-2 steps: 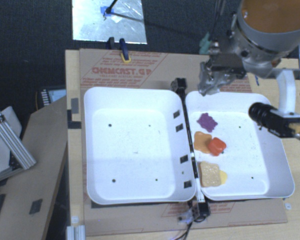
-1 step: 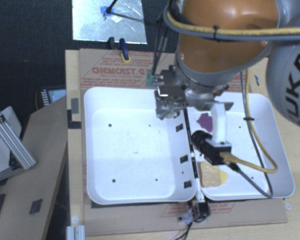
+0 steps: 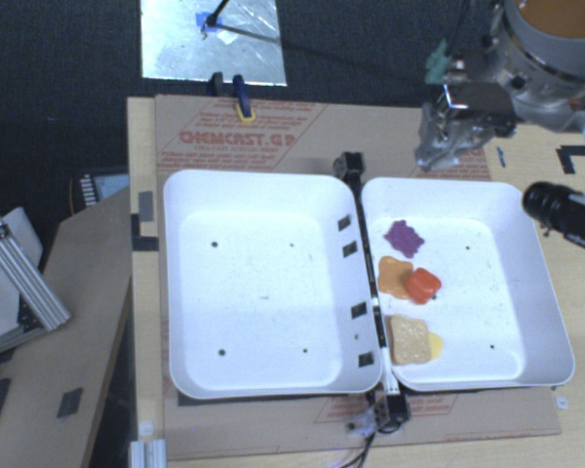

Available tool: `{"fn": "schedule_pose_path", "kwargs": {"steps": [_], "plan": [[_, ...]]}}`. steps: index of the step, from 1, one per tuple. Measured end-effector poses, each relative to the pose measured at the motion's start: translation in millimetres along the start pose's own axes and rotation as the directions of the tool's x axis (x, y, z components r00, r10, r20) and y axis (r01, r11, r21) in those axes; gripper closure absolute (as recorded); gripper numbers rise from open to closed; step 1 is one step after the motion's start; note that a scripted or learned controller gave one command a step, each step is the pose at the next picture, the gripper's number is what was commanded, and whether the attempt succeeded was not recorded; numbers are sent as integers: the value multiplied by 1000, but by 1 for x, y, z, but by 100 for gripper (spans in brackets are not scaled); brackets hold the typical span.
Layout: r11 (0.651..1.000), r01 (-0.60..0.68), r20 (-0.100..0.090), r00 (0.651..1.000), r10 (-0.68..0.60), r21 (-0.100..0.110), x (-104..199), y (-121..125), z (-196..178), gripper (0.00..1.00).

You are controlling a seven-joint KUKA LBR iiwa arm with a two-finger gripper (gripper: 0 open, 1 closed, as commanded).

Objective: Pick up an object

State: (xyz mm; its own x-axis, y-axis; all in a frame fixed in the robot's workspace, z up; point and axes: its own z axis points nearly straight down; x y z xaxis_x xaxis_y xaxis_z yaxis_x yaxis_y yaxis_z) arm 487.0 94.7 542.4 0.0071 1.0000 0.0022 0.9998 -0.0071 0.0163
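The tool hangs above the far rim of the right bin, nothing visible between its fingers; how wide they stand I cannot tell — the view is too blurred there. Below it, in the right bin's left half, lie four small things: a purple piece farthest back; an orange piece touching a red-orange one; nearest, a tan block with yellow at its edge. The left bin sits beside it on the worktop.
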Motion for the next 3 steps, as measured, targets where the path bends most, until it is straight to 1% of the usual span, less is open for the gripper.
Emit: {"fn": "schedule_pose_path", "kwargs": {"steps": [1, 2, 3], "plan": [[999, 9, 6, 1000, -9, 31, 34, 18, 207, 100], [1000, 12, -3, 1000, -12, 1, 45, 15, 83, 100], [1000, 17, -2, 1000, -17, 11, 91, -3, 51, 100]]}}
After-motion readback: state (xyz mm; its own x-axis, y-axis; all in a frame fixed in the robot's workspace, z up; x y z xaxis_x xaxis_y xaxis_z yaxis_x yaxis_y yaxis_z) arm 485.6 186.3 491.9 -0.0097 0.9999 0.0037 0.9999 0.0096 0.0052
